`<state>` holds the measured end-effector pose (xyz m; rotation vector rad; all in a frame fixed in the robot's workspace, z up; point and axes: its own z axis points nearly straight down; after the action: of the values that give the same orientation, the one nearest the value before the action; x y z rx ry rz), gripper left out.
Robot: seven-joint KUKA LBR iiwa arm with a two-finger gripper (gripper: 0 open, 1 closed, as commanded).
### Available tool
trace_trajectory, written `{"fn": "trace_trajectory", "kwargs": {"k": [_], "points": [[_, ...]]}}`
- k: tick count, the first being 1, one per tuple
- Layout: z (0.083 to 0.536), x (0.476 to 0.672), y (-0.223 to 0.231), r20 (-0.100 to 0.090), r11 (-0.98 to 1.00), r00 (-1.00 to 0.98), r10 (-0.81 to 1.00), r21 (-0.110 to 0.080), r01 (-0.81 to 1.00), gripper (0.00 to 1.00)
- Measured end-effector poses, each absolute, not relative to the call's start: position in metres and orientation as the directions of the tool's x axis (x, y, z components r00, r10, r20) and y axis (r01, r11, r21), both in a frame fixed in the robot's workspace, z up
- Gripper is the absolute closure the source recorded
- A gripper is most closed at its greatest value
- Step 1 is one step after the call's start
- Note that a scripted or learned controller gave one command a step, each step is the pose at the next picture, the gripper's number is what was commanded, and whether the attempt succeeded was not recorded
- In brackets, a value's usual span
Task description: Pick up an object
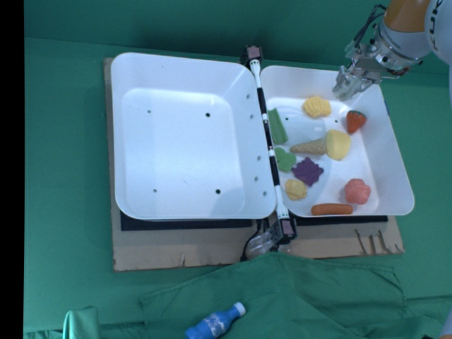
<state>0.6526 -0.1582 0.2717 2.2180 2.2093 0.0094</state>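
The right bin (393,162) holds several toy foods: a yellow ridged piece (317,106), a red strawberry (355,121), an ice cream cone (308,146), a yellow wedge (338,145), a purple grape bunch (307,170), a green strip (277,126), a green leaf (284,159), a small yellow piece (295,188), a pink piece (357,191) and an orange carrot (331,209). My gripper (347,90) hangs over the bin's far edge, just right of the yellow ridged piece and above the strawberry. I see nothing between its fingers.
The left bin (126,83) lies beside the right one, joined by a white rod (266,131) along the shared edge. Both rest on a cardboard sheet (169,258). A blue bottle (215,321) lies on rumpled green cloth (311,295) at the front.
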Motion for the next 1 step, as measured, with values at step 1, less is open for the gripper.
{"fn": "trace_trajectory", "kwargs": {"k": [1], "points": [[0.2675, 0.6520, -0.1580, -0.003, -0.004, 0.004, 1.000, 0.006, 1.000, 0.00]]}}
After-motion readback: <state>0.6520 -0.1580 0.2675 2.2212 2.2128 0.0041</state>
